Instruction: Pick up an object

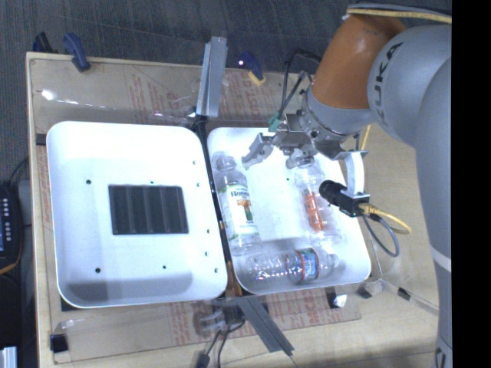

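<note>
Clear plastic bottles point(288, 265) lie in right bin point(354, 261); gripper point(278, 150) hovers, jaws spread, holding nothing. Next: descend onto one.

Overhead slanted view, both bins point(57, 205)

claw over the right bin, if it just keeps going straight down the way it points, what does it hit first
Most likely the bare white floor of the right bin, between the green-labelled bottle and the orange-labelled bottle. The claw hangs over that gap, though depth is hard to judge.
</note>
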Tool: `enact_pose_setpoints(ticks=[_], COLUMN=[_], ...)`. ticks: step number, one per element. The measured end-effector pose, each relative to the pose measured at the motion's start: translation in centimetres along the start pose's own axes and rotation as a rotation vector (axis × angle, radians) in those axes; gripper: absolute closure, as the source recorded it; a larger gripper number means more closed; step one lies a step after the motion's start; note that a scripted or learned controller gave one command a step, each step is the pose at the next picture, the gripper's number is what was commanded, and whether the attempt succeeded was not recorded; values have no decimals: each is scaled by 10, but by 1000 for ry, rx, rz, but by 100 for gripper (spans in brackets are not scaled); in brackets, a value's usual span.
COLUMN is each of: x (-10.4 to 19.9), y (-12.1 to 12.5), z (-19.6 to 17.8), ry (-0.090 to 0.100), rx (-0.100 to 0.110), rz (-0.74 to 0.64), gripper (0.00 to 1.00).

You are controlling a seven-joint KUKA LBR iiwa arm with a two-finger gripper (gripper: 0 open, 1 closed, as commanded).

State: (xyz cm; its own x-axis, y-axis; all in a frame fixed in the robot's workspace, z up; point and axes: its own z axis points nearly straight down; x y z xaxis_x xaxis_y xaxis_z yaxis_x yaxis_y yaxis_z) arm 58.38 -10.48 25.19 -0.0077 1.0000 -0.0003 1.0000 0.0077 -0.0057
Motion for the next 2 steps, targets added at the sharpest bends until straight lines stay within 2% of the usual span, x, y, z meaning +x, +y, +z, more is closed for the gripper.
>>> enact_pose_setpoints(ticks=[1,2], x=[-46,-101], y=[16,29], z=[133,106], ry=[0,0], rx=[-4,-4], rz=[25,-14], gripper=[0,0])
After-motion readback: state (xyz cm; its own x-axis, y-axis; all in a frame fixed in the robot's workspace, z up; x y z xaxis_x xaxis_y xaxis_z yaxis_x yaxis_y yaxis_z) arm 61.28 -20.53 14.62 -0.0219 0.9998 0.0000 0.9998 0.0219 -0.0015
